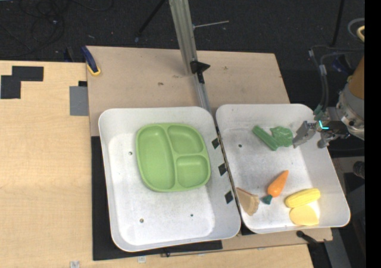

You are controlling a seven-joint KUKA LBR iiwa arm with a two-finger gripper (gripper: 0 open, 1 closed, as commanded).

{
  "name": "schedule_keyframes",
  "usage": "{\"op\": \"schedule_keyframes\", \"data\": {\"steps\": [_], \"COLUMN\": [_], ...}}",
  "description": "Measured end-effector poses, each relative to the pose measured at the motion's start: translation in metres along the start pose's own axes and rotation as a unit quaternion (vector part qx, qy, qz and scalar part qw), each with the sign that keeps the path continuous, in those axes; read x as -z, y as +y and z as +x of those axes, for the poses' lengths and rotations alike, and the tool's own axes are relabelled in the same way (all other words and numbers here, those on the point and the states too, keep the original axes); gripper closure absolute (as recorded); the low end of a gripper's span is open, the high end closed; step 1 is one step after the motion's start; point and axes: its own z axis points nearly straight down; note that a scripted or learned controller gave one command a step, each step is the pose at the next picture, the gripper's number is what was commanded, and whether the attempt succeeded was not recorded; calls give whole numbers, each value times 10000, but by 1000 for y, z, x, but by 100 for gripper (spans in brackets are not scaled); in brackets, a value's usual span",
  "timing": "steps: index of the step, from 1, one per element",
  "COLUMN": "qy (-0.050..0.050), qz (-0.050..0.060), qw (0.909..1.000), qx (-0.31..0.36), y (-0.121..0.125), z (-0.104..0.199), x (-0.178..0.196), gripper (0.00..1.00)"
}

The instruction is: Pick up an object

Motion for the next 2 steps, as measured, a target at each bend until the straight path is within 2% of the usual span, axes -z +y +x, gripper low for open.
{"op": "schedule_keyframes", "data": {"steps": [1, 2], "qy": [-3, 7], "qz": [-16, 16], "qw": [10000, 10000], "qx": [2, -1], "y": [1, -9], "z": [0, -1], "x": [1, -56], "gripper": [0, 0]}}
